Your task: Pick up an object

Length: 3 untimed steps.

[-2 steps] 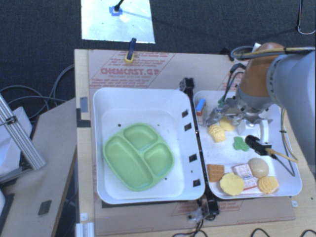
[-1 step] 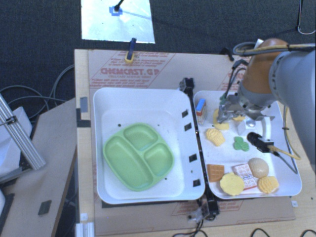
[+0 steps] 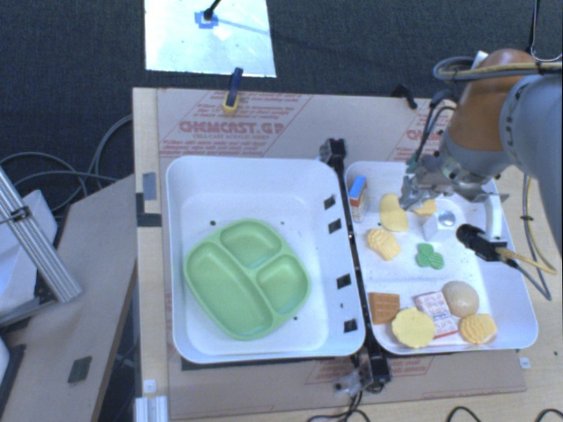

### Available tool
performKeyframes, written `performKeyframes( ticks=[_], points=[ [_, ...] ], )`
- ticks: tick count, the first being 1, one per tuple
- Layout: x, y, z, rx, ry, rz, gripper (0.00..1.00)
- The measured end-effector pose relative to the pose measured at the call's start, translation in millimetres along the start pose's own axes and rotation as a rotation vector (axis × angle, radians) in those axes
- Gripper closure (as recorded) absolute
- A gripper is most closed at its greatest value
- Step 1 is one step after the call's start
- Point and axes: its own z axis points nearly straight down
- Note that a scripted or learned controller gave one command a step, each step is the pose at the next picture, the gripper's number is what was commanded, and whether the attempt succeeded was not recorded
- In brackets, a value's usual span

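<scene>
A pale yellow, pear-shaped toy (image 3: 392,212) is seen in the right bin (image 3: 519,297), just beside the hand (image 3: 420,196); its grip can't really be made out. Worktop (image 3: 255,126) is brown cardboard.

A single fixed camera looks down at a slant from above the table (image 3: 264,121), far enough off to take in both white bins: the left bin (image 3: 202,178) sits mid-frame, the right bin (image 3: 519,310) beside it toward the frame's right.
</scene>
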Motion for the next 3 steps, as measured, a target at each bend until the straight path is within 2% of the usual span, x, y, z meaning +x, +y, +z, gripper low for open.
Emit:
performKeyframes(
  ticks=[2,3],
  points=[
    [0,-5,-83,0.002,0.000,-0.005,1.00],
    [54,-9,-94,0.003,0.002,-0.010,1.00]
  ],
)
